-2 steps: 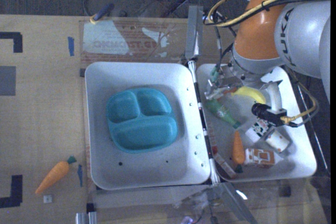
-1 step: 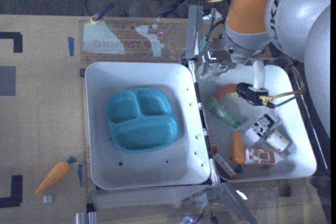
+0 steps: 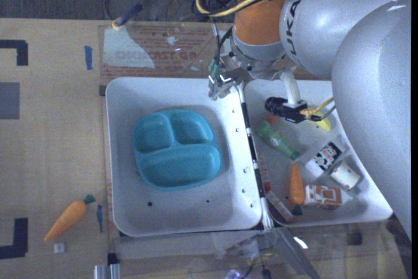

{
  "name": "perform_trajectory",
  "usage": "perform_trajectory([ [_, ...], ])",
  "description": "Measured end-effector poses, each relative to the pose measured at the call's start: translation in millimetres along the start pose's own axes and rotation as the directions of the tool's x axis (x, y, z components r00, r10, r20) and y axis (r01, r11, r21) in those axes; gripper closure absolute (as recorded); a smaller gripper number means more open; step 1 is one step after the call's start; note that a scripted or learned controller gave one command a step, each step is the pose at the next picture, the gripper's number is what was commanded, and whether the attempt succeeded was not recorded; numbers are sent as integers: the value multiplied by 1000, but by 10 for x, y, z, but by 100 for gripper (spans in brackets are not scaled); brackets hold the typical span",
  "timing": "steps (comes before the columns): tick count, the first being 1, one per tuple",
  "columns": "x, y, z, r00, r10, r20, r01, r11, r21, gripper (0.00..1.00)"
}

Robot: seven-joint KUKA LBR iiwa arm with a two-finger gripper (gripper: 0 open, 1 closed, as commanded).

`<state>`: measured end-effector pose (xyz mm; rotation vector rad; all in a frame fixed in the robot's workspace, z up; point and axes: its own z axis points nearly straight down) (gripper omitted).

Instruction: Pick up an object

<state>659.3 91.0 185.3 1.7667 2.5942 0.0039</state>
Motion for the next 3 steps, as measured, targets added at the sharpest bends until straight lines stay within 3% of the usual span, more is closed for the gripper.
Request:
perform_trajectory([
  [1, 562, 295, 250, 861, 509, 1, -509, 861, 2, 100],
  [2, 1070, 45, -423, 570, 822, 3, -822, 570, 3, 100],
  [3, 1248, -371, -178, 362, 932, 7, -932, 362, 6, 100],
])
